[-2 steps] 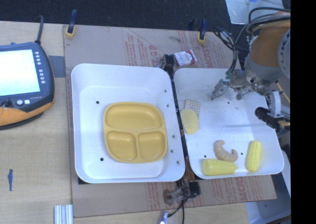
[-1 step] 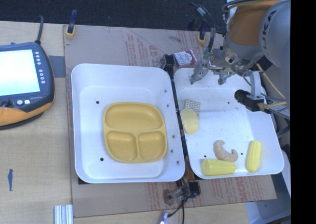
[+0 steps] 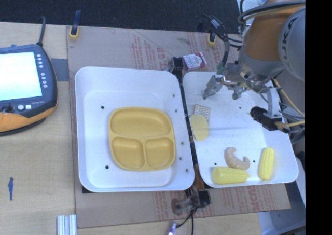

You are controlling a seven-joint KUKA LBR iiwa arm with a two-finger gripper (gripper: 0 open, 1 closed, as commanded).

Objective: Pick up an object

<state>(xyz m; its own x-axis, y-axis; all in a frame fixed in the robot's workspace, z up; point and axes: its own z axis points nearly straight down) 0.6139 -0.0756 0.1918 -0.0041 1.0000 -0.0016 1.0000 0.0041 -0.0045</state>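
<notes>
Gripper parked over the right bin's far edge, fingers spread, nothing held.

2 yellow pieces and a shrimp are left near its front edge.

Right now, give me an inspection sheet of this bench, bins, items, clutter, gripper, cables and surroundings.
Surface: cardboard sheet on a wooden bench, bearing left bin and right bin side by side.
Job's things: right bin holds corn cob, yellow block, shrimp-shaped toy, pale yellow oval piece and a small mesh-patterned piece.
Clutter: divided yellow plate in left bin; small red packet on the cardboard.
Grippers: gripper over right bin's far end, nothing between its fingers.
Cables: black cables run to the arm.
Surroundings: teach pendant at left; dark floor beyond.
</notes>
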